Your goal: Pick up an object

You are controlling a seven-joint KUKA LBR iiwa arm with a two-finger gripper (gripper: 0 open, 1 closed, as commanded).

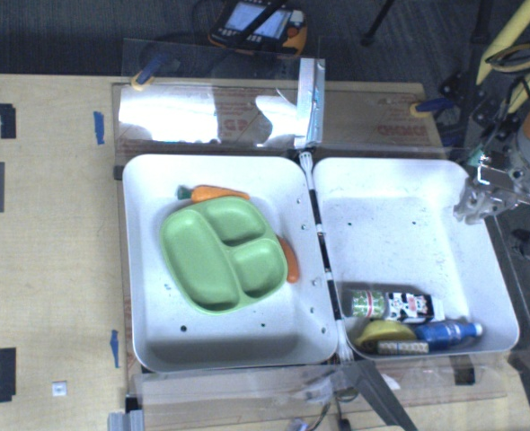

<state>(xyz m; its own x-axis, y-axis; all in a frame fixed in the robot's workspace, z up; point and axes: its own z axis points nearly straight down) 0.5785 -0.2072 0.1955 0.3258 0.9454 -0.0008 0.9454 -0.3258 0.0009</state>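
1. A green tray (222, 254) is lying in the left bin (148, 330), with a carrot (218, 192) peeking out behind it.
2. A can (389, 305), a blue bottle (448, 332) and a yellow thing (384, 331) are crowding the right bin's (400, 205) near edge.
3. The gripper (477, 201) is hovering over that bin's right rim.

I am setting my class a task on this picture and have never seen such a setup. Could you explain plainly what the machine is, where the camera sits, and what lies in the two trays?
One camera looks down at a slant on a bench with two shallow white bins. The left bin holds a green divided plate with something orange, perhaps a carrot, tucked at its edge. The right bin has a small can, a blue bottle and a yellow item in its near corner. The robot arm's gripper sits at the right bin's far edge, holding nothing visible.
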